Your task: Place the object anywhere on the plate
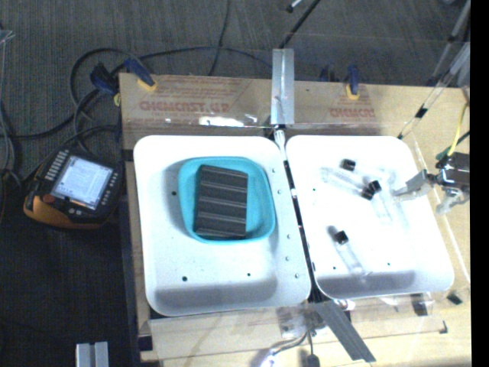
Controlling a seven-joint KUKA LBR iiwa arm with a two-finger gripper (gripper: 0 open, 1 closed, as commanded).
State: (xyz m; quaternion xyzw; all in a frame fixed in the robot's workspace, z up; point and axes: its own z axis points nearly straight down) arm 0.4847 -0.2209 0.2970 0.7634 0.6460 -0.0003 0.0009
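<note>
A blue plate point(263, 199) with raised edges lies in the left white bin point(221, 281), toward its back. A dark grey ribbed rectangular block point(221, 201) rests flat in the plate's middle, its long side running front to back, wholly inside the rim. Nothing touches the block or the plate.
The right white bin point(405, 258) holds several clear tubes with black caps, one at the back point(348, 164), one in the middle point(372, 189), one nearer the front point(338, 236). A metal bracket point(447, 178) juts over that bin's right rim. A control pendant point(76, 183) lies on the floor at left.
</note>
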